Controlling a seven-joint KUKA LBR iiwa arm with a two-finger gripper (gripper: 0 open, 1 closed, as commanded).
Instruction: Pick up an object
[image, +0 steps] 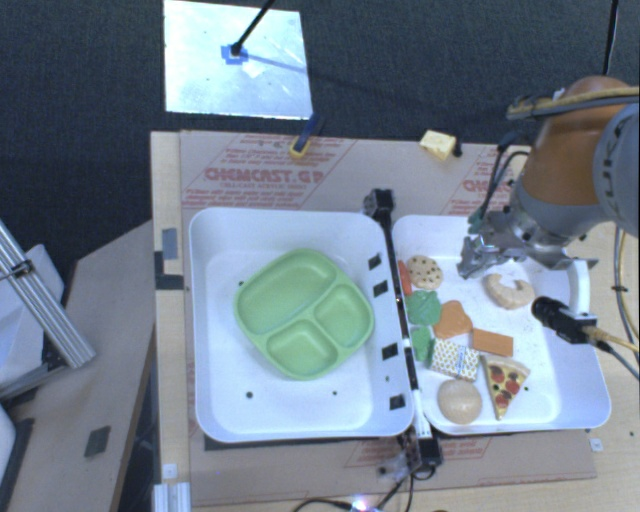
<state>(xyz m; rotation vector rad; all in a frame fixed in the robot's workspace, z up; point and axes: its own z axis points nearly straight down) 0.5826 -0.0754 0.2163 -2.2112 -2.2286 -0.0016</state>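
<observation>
Gripper (478, 256): low over the upper part of the right bin, reaching in from the right; finger state cannot be told, no object seen between them.
Arm (572, 150): grey with orange band, over the upper right corner of the right bin.
Right bin (585, 385): white, shallow, holding all the toy food pieces.
Beige curved piece (509, 291): just below and right of the gripper, apart from it.
Cookie (424, 271): round, with dark dots, left of the gripper, near the left wall of the right bin.
Red strip (404, 277): thin, touching the left side of the cookie.
Green piece (423, 307): just under the cookie.
Orange pieces (453, 320): one rounded beside the green piece, one flat rectangle further right.
Patterned block (455, 358): below the rounded orange piece.
Pizza slice (505, 384): lower right of the group, tip pointing down.
Round tan ball (459, 401): near the front wall, left of the pizza slice.
Left bin (215, 400): white, beside the right bin.
Green tray (303, 312): three compartments, tilted, in the middle of the left bin.
Yellow block (437, 144): on the bench behind the bins.
</observation>
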